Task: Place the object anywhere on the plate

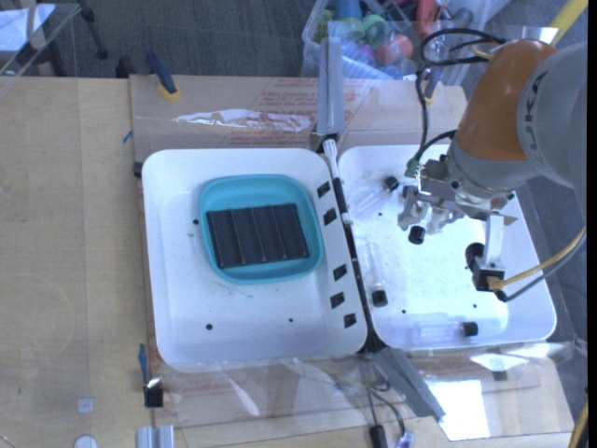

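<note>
A grey arm [550, 110] with an orange band [499, 96], black cables and metal wrist hardware.

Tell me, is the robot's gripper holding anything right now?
It cannot be told. The gripper hangs over the right bin, seen from above, and nothing is visible between its tips. The teal plate sits in the left bin.

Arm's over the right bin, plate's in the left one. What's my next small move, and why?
Probably ease the gripper down toward the clear black-capped piece near the divider. The gripper hangs above the right bin with nothing clearly in its grasp, and the teal plate sits across in the left bin, holding a dark ribbed slab.
</note>
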Motion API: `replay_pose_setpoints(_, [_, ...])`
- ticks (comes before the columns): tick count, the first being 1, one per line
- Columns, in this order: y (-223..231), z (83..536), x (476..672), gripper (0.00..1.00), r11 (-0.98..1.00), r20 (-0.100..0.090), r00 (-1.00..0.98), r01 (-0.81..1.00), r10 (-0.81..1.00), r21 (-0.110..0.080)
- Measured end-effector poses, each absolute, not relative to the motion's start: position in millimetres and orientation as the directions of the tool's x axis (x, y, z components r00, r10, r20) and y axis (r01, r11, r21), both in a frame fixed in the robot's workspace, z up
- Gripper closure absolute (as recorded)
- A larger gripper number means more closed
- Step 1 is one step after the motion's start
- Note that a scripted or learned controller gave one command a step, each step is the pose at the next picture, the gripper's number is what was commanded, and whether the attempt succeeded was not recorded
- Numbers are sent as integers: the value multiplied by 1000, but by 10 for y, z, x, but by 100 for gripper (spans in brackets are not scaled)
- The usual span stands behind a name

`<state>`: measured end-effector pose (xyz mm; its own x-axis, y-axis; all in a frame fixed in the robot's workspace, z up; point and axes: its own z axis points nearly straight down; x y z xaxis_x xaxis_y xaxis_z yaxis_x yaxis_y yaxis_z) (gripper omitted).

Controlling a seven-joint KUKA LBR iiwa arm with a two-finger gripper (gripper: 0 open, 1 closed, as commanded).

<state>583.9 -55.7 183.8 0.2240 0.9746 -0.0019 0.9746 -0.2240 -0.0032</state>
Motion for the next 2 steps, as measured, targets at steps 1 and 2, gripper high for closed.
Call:
replay_pose_setpoints(1, [-557,1840,5839,0,-224,-2,224,975,975,-3])
replay_pose_setpoints(2, [-1248,1538,6661,0,-184,-1,184,983,983,-1])
